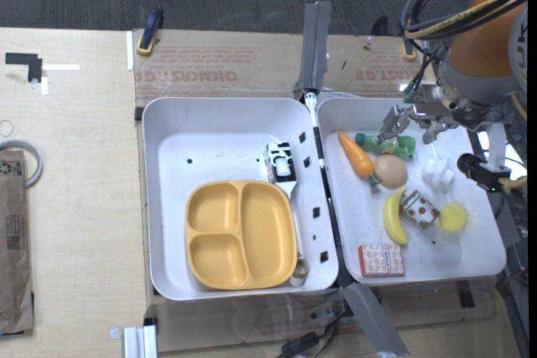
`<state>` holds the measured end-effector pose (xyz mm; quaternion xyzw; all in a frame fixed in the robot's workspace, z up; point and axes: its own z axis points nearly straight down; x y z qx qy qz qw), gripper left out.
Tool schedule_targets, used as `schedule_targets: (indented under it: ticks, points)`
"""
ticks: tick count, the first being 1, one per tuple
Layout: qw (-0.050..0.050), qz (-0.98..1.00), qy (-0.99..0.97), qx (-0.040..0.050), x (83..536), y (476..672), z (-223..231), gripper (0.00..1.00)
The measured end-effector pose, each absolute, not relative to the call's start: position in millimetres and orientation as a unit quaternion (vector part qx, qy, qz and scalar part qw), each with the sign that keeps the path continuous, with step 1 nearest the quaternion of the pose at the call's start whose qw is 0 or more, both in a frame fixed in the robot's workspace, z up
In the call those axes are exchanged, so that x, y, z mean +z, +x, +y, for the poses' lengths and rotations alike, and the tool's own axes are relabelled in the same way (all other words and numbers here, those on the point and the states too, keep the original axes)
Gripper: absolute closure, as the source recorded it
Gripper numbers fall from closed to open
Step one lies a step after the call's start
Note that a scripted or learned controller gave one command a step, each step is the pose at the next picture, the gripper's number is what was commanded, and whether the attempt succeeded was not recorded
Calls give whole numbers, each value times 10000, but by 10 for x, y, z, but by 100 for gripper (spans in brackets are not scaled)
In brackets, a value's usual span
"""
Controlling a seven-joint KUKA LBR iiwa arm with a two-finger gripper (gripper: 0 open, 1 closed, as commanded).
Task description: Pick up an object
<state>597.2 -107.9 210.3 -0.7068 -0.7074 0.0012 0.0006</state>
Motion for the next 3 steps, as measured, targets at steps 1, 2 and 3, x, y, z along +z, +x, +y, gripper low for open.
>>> schedule_targets:
  ticks: [1, 2, 3]
  points:
    - [17, -6523, -7580, 18, 1530, 5806, -928, 0]
    - [1, -6792, -7339, 7, 1099, 5354, -1011, 0]
    - [8, -6793, -7338, 12, 909, 5134, -1156, 0]
